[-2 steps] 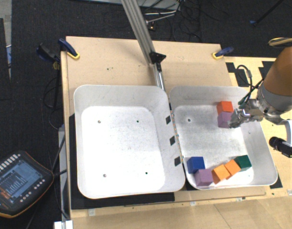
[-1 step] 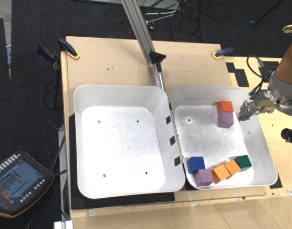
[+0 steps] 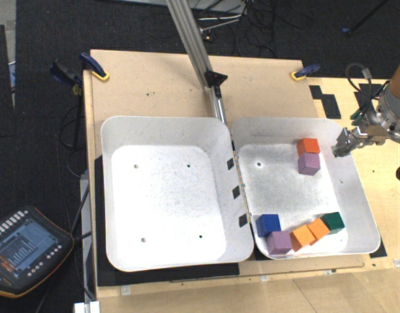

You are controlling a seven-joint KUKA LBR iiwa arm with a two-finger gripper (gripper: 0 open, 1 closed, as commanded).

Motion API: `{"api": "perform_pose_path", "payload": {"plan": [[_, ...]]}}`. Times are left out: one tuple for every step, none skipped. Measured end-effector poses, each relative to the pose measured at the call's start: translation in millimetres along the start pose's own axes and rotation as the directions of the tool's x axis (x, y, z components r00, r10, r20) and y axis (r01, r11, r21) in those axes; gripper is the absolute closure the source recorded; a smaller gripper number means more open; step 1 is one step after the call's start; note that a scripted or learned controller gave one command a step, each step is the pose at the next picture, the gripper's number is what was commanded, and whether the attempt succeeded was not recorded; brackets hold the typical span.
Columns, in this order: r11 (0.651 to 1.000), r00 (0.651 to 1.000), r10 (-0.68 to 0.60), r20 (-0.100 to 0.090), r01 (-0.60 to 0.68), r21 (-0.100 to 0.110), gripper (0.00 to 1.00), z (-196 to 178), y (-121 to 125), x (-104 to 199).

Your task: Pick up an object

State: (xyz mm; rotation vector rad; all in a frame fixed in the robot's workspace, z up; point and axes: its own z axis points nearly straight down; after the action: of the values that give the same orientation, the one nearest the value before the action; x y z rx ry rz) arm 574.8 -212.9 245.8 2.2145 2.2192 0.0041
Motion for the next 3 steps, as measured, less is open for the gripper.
{"api": "perform_pose_path", "payload": {"plan": [[1.000,1.000,-0.006,-0.004,0.006,0.005,1.00,-7,-4,53],[1.000,1.000,-0.006,-0.004,0.007,0.006,1.00,-13,-6,109],[1.000,1.000,-0.007,-0.004,0.007,0.007,1.00,2,-7,159]]}}
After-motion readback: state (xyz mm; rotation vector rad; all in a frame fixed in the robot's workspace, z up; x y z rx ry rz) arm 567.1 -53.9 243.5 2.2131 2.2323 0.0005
